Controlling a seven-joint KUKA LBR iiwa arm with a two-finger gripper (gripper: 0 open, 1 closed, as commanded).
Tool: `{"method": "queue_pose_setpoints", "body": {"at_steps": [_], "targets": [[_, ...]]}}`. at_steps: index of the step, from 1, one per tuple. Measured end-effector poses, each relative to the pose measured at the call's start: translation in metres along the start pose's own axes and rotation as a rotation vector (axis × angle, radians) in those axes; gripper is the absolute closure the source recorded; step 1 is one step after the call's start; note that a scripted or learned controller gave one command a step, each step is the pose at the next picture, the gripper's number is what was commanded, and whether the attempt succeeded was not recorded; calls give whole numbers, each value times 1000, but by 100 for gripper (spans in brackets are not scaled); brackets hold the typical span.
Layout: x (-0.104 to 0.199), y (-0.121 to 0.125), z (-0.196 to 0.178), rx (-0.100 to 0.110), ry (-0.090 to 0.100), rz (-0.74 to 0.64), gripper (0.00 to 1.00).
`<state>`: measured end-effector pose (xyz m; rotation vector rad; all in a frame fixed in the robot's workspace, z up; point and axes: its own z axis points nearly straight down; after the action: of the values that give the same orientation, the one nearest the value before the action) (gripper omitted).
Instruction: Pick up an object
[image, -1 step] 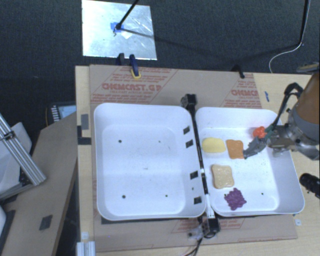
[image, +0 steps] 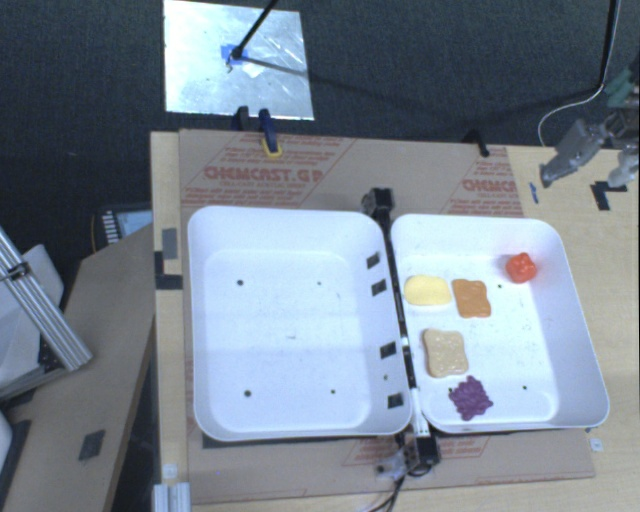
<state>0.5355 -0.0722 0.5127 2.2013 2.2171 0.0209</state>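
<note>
The right bin (image: 575, 300) holds several small objects. A red piece (image: 520, 267) lies near its far right corner. A yellow piece (image: 427, 291) and an orange slice (image: 471, 298) sit side by side left of it. Nearer the front lie a beige bread-like slice (image: 445, 352) and a purple grape-like cluster (image: 469, 397). My gripper (image: 590, 152) hangs at the upper right, above the bench and beyond the right bin's far edge, well apart from every object. It is partly cut off by the view's edge.
The left bin (image: 215, 300) adjoins the right one along a black-clipped divider (image: 398, 320). Both rest on a cardboard sheet (image: 300, 165). A shiny metal plate (image: 238, 58) lies at the back, and an aluminium rail (image: 40, 310) stands at the left.
</note>
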Motion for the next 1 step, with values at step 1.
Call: {"method": "queue_pose_setpoints", "body": {"at_steps": [1], "targets": [[-1, -1, -3, 13, 1, -2, 100]]}}
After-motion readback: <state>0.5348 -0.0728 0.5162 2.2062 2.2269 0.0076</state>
